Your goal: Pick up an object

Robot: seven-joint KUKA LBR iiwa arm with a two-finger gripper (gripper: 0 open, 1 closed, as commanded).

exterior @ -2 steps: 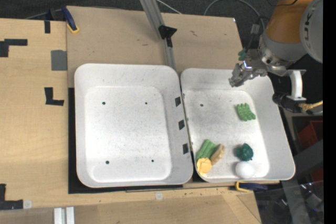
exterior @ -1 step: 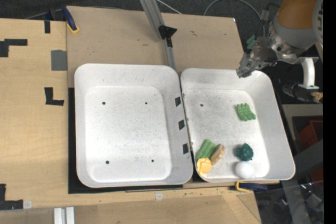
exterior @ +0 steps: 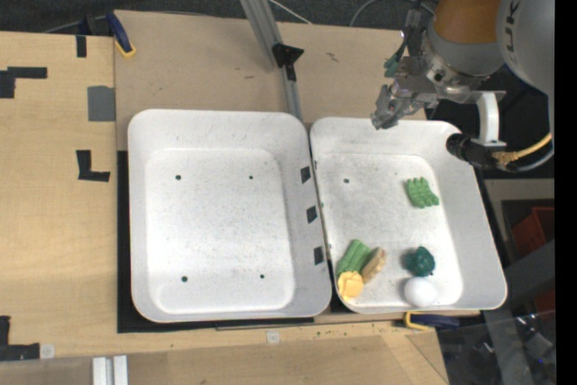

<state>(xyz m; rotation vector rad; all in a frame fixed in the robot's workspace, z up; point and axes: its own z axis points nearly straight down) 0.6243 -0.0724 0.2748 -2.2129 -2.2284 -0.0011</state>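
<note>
Camera view: nothing has been picked up yet — the hand (exterior: 386,117), its opening impossible to judge, is poised over the right bin's (exterior: 469,194) far rim, while the green toy (exterior: 420,192) lies untouched on that bin's floor.

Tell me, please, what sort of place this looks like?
Probably a robotics lab bench for grasping trials: a grey and orange arm hangs over two white bins, with toy items and taped markers around.
</note>
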